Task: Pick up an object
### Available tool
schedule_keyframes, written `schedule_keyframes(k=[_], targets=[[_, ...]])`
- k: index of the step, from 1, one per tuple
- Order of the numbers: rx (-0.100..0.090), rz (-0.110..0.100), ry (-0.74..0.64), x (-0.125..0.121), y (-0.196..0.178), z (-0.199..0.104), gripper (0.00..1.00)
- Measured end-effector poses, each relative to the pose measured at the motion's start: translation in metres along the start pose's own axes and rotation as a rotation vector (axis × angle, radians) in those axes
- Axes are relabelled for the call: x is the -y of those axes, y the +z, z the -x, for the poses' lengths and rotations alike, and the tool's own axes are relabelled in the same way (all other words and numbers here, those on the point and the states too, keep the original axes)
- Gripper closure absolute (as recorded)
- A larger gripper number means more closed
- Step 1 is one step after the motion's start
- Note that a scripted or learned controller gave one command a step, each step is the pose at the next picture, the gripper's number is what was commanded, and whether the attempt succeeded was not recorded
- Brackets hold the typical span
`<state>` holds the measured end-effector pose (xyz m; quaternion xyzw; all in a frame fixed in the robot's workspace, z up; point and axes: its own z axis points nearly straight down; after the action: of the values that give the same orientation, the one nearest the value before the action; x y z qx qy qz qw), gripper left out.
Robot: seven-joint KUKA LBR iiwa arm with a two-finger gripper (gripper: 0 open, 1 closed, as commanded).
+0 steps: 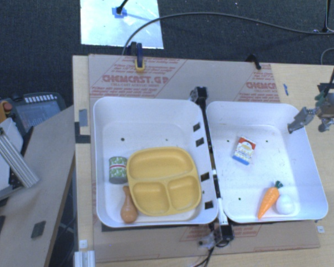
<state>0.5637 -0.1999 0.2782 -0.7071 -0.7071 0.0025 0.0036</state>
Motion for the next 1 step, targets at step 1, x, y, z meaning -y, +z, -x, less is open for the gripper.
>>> schedule_keyframes(k=[1], targets=[[0.003, 0.011, -0.003, -0.0020, -0.0061, -0.0007, 0.00]])
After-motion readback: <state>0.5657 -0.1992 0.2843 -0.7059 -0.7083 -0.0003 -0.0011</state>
